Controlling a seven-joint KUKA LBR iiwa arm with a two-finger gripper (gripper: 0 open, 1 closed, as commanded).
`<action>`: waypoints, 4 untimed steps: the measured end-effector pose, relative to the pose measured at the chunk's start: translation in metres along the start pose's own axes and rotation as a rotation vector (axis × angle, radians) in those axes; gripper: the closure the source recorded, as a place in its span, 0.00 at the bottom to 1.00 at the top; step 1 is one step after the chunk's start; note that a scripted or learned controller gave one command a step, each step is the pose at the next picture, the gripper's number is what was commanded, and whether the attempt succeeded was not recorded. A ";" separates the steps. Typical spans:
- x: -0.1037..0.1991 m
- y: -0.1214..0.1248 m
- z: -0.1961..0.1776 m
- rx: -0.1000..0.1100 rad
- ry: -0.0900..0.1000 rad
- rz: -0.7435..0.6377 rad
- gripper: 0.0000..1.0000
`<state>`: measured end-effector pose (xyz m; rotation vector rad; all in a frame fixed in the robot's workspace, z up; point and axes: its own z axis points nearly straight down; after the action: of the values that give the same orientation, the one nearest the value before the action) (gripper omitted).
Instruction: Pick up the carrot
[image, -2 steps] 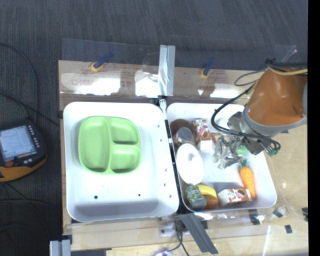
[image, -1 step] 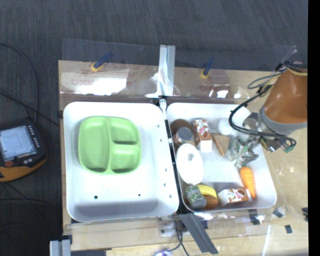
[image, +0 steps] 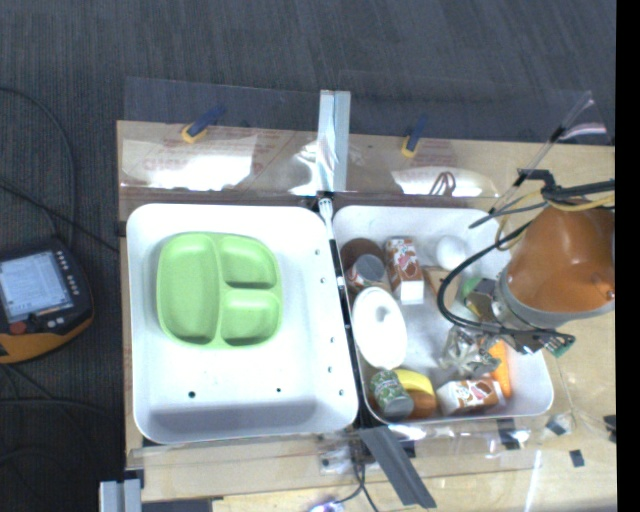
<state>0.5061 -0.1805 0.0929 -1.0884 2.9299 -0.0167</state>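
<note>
Pincer just beside slim orange carrot, partly hidden.

Two white bins sit side by side. The left bin holds a green divided plate. The right bin is crowded: a white oval dish, cans, a yellow piece. The gripper reaches down beside the carrot (orange, partly hidden near the bin's right wall).
</note>
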 end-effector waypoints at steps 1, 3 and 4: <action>-0.062 0.015 -0.077 -0.012 0.004 -0.061 1.00; 0.018 -0.022 -0.001 -0.004 -0.017 -0.619 1.00; 0.007 0.017 -0.150 -0.010 0.000 -0.687 1.00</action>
<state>0.4869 -0.1719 0.2424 -2.0170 2.3986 -0.0099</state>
